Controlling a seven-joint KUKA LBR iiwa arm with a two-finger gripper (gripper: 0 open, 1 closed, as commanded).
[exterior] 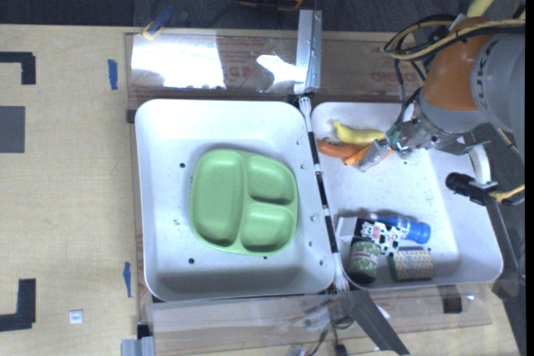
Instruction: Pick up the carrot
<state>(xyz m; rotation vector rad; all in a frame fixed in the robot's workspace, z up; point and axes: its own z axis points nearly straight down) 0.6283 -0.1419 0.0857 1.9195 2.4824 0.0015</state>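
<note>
1. I see two white bins side by side on the bench. The left bin [158, 204] holds a green plate [243, 200] with three compartments, lying flat near its middle.
2. The carrot [340, 151] lies in the right bin [446, 221], in the far part near the wall that divides the two bins. It is orange and lies almost flat, pointing across the bin.
3. A banana [357, 132] lies just behind the carrot, touching it or nearly so; I cannot say which.
4. The arm [480, 79] reaches in from the right side, with its orange band above the wrist.
5. The gripper [377, 154] is low over the far part of the right bin, at the right end of the carrot. It seems to touch the carrot there, but the view is too small for me to tell whether it pinches it, so the state of the pincer I cannot tell.
6. In the near part of the right bin I see a blue and white bottle [399, 231], a dark round can [364, 257] and a speckled cylinder [412, 264], all close together and well apart from the carrot.
</note>
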